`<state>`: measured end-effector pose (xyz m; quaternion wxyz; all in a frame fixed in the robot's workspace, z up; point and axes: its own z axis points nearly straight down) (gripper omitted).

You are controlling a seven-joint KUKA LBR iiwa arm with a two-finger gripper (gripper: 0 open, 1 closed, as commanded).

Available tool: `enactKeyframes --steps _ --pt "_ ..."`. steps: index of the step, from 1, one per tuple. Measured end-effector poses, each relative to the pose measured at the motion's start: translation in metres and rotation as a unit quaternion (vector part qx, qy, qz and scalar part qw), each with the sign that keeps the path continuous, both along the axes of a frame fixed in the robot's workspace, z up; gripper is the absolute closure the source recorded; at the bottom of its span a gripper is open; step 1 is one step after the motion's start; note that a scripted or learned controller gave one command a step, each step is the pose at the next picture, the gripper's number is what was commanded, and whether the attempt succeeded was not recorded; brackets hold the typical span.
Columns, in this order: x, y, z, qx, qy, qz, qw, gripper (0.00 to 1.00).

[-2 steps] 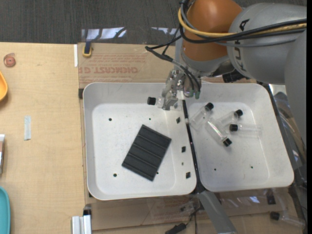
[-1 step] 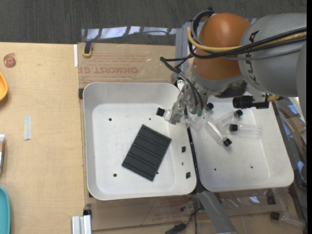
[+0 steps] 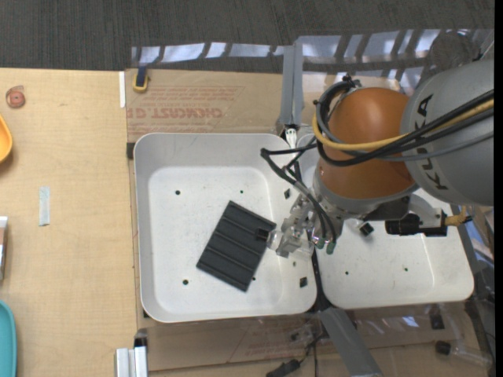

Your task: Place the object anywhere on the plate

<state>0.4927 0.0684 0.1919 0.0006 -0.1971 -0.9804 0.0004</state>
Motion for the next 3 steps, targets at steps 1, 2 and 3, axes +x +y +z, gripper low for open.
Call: enactKeyframes --steps 1,2,3 --pt "-0.015 -0.027 -0.001 0.0002 0.0 0.041 0.9992 1.0" --pt "-0.015 -0.027 -0.001 0.0003 0.0 0.041 0.9991 0.0" --pt "0.022 0.082 -0.1 0.0001 -0.001 -0.085 0.9964 0.0"
